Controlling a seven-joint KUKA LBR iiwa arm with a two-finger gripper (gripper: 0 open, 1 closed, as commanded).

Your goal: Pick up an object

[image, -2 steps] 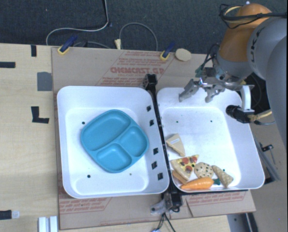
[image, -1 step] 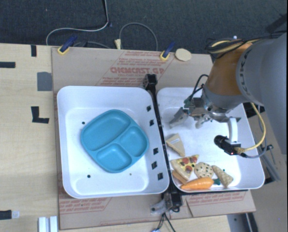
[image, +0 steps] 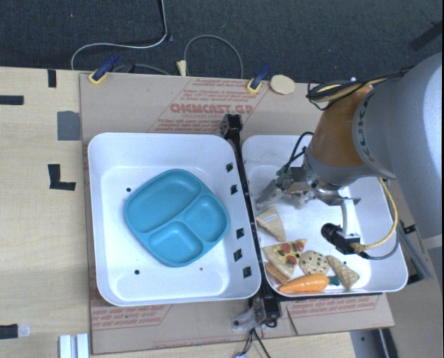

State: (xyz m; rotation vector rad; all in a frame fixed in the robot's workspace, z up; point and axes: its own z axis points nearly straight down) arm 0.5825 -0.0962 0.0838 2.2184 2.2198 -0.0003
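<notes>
The right bin [image: 386, 274] holds several toy foods along its near side: a pale wedge [image: 271, 223], a pizza slice [image: 286, 251], a round cracker [image: 311, 262], an orange carrot [image: 306, 283] and a tan piece [image: 345, 274]. My gripper [image: 278, 189] hangs low over the left part of this bin, just above and behind the pale wedge. The grey arm with its orange band [image: 341, 129] covers the bin's far right. I see nothing held in the gripper.
A blue divided plate [image: 177, 216] lies in the left bin [image: 106, 162]. A black divider [image: 240, 200] runs between the bins. Cables trail along the bench's far edge, and a black cable with a yellow loop [image: 356, 246] hangs from the wrist over the right bin.
</notes>
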